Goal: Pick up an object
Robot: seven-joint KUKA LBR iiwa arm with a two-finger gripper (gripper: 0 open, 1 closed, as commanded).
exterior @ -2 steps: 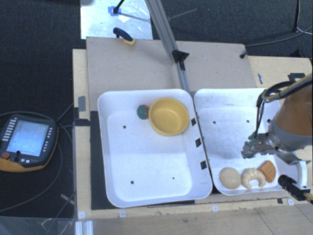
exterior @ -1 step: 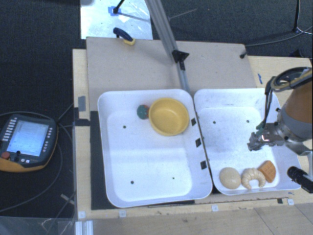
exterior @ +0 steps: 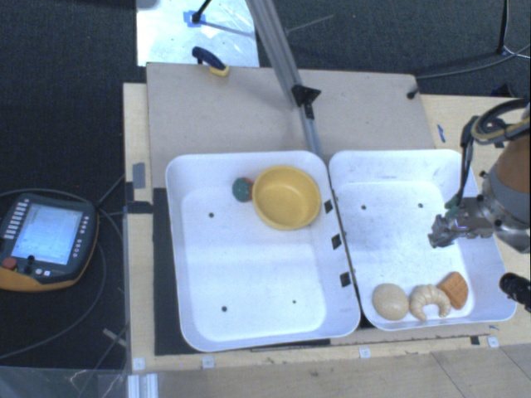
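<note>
Hovering above the right shallow white plastic bin point(exterior: 415, 191), grey two-finger gripper point(exterior: 441, 232) unclear in finger state
Descend squarely over the orange wedge-shaped toy point(exterior: 454, 289) in the near-right corner, avoiding the pale croissant-shaped toy point(exterior: 429, 301) touching it

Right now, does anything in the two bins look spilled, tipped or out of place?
Nothing stands out. The round yellow bowl sits upright in the left bin, touching a small dark green ball. A cream egg-shaped piece, pale croissant and orange wedge line the right bin's near edge.
</note>
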